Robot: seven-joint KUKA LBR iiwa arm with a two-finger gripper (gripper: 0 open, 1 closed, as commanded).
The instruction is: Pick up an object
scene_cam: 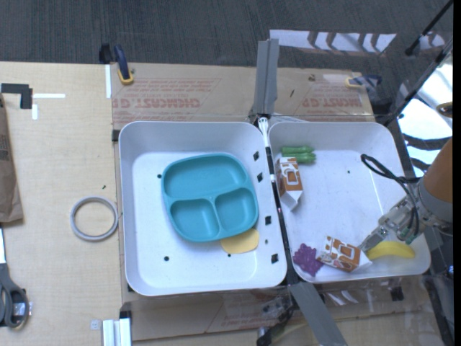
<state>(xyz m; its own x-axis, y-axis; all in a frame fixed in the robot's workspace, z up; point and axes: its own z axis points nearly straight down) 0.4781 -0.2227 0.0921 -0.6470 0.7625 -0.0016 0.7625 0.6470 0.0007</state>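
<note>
The tool (pixel 382 238) hung low in the right bin (pixel 338 132), tip just above a yellow banana (pixel 392 250) — how far its jaws stood apart could not be told, and nothing showed between them. The step looked like the approach; next it called for a short descent and closing around the banana, clear of the orange carton (pixel 341 254) just beside it.

Right bin's (pixel 338 132) middle lies open; cartons (pixel 289 179) apparently crowd its edges.
</note>
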